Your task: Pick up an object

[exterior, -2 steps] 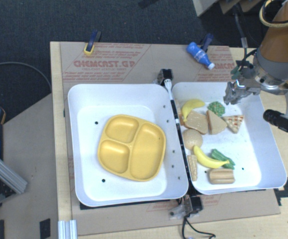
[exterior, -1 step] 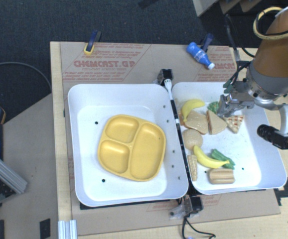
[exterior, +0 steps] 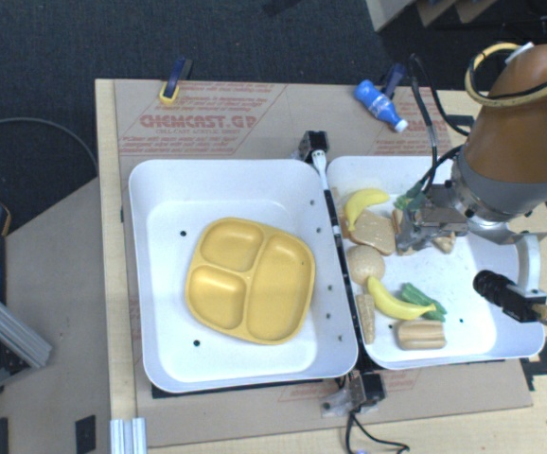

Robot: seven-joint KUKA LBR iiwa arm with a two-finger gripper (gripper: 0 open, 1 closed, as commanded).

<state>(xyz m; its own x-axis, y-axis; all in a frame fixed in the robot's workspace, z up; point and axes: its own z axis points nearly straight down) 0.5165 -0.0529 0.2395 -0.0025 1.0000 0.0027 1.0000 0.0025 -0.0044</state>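
Observation:
The right bin (exterior: 486, 343) holds several toy foods: a yellow banana (exterior: 364, 200) at the top left, a tan bread slice (exterior: 372, 234), a pale round piece (exterior: 365, 264), a second banana (exterior: 387, 300), a green pepper-like piece (exterior: 421, 298) and a brown sausage-like block (exterior: 419, 335). My gripper (exterior: 421, 236) hangs over the upper middle of this bin, just right of the bread slice, fingers pointing down. A small tan piece (exterior: 444, 243) lies by its right finger. The view does not let me tell the finger spacing.
The left bin (exterior: 150, 206) carries a yellow divided plate (exterior: 251, 279). A blue clamp (exterior: 379, 103) and a yellow clamp (exterior: 170, 88) sit on the cardboard behind the bins. A black clip (exterior: 313, 146) stands at the divider's far end. The arm's bulk covers the right bin's upper right.

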